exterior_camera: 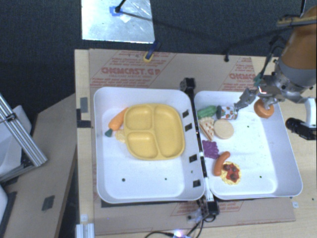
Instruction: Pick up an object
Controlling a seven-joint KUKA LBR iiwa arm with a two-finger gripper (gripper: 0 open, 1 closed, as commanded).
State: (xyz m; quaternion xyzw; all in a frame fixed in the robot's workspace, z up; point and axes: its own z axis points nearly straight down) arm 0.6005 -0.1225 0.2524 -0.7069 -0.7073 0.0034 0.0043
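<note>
The right bin (267, 152) holds toy food: a green pickle (207, 111), a small multicoloured piece (228, 113), a striped wedge (206, 128), a round beige biscuit (224, 129), purple grapes (210, 148), an orange sausage (221, 163) and a yellow piece with red topping (231, 173). An orange ring (264, 109) lies at the bin's far right. My gripper (252, 104) hangs low over the far part of this bin, open. Its left finger reaches toward the multicoloured piece and its right finger stands just above the orange ring. Bare bin floor shows between them.
The left bin (106, 172) carries a yellow divided plate (151, 131), with a carrot (117, 119) at the plate's left rim. A black hinge strip (195, 148) runs between the bins. A shiny metal sheet (118, 13) lies beyond the bench.
</note>
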